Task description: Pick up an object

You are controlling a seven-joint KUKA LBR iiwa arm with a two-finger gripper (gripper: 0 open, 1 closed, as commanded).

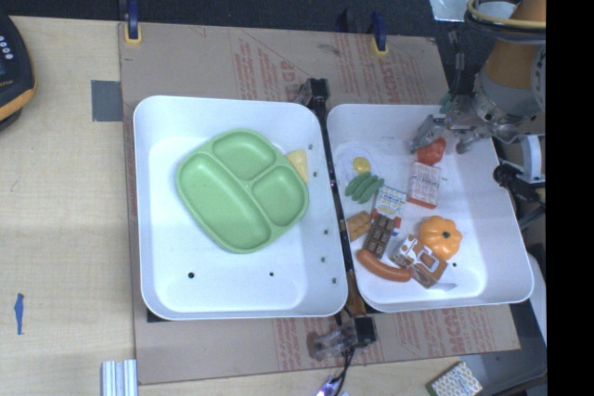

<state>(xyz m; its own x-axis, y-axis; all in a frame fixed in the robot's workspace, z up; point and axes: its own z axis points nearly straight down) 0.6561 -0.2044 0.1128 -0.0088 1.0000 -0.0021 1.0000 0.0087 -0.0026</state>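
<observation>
Now, landmark: we place everything against the pumpkin (439,237), the small orange one low in the right bin (506,227).
Gripper: the gripper (434,136) hangs up and slightly left of the pumpkin, at the top of that bin, with the grey arm (506,60) reaching in from the right.
Fingers: we see something reddish at the tips, but we cannot tell how far apart they stand or whether that piece is truly between them.
Red piece: the red piece (430,150) sits directly above the pumpkin, touching or just under the gripper; we judge it a small toy, light and stiff.
Carton: the carton (424,185) lies between the red piece and the pumpkin, flat on the bin floor; we judge it light, smooth-faced, best pinched across its narrow sides.
Green toy: the green toy (363,186) lies up and left of the pumpkin, near a yellow bit (360,166).
Sausage: the sausage (382,268) lies below and left of the pumpkin, rounded, so we expect it to roll out of a pinch.
Pumpkin itself: round and probably slick; we would take it across the middle.
Plate: the green plate (243,189) lies well left of the pumpkin in the left bin (167,283); broad and shallow, a poor first pick.
Surface: the surface (56,227) carries both bins.
</observation>
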